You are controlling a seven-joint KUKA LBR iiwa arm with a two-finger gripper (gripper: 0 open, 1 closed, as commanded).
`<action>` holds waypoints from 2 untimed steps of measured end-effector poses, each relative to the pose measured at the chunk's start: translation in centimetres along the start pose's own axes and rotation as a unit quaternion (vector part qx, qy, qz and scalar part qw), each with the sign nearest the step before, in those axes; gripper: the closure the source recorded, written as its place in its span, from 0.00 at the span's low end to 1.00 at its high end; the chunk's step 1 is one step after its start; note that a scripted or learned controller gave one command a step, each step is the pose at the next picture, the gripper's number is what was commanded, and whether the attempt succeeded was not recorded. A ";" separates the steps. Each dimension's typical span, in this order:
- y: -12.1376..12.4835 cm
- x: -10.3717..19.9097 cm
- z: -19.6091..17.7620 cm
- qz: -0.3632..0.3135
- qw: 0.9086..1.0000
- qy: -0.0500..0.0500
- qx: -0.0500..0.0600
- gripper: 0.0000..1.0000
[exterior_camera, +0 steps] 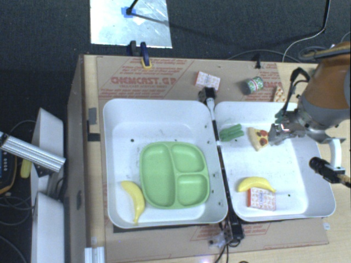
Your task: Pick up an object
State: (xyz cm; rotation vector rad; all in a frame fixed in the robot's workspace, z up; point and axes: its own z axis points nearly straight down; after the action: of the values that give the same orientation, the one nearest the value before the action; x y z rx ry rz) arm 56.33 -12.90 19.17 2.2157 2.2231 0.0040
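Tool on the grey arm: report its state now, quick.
Tool: open or shut cannot be told; it sits in the right white bin beside the triangular pizza slice toy.

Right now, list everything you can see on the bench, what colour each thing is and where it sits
Bins: two, white, side by side on the bench.
Divided plate: one, light green, in the left bin.
Bananas: two, yellow; one in the left bin beside the plate, one in the right bin.
Red and white box: one, in the right bin, just below the banana.
Green vegetable: one, upper left of the right bin.
Pizza slice: one, yellow with red spots, right bin, next to the gripper.
Small can: one, green, on the bench beyond the right bin.
Gripper: one, grey, low over the right bin beside the pizza slice.
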 end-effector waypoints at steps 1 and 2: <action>0.0 0.0 0.0 0.000 1.000 0.000 0.001 0.00; -5.6 0.5 4.5 0.001 1.000 0.000 0.002 0.00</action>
State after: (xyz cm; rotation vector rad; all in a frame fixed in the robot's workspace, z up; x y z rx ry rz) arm 50.73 -12.38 14.69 2.2205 2.2222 0.0003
